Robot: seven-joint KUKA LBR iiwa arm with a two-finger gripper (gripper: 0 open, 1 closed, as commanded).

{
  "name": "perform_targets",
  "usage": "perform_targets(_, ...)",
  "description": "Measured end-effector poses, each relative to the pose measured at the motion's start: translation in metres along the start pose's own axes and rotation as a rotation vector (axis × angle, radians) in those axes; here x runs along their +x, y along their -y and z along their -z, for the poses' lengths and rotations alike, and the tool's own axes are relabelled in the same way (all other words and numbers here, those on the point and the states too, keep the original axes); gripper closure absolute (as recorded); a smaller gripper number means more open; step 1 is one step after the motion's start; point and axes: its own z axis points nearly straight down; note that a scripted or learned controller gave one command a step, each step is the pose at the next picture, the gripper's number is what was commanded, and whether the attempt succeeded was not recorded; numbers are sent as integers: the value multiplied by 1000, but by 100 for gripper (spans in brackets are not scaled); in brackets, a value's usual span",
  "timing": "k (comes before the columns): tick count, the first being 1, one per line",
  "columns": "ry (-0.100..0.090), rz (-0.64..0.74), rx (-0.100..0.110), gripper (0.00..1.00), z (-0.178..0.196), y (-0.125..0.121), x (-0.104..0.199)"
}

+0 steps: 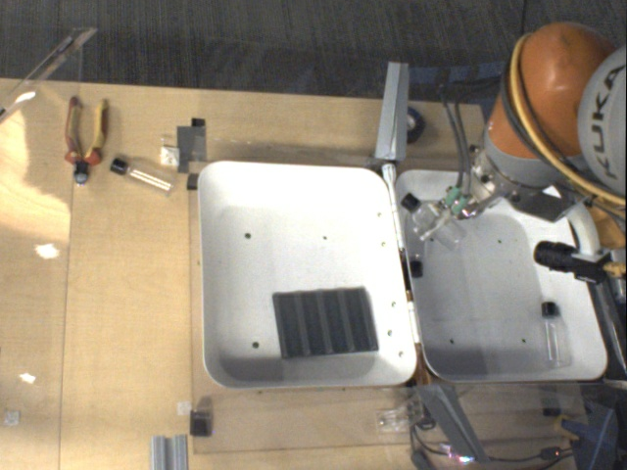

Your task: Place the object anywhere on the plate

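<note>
My gripper (438, 218) hangs right of the plate (324, 322); whether clenched, I cannot tell. The vial (554, 341), farther right, looks light, slick and fragile; grasp mid-body.

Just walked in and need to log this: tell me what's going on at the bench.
A grey KUKA arm with an orange band reaches in from the right, its claw over the far left corner of the right shallow white bin. Whether it holds anything cannot be told. A small clear vial with a dark cap lies near that bin's right side. The dark ribbed rectangular plate sits in the left white bin, with nothing on it yet.
</note>
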Motion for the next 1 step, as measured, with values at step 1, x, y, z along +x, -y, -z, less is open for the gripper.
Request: perform_targets(1, -1, -343, 4, 100, 25, -108, 29)
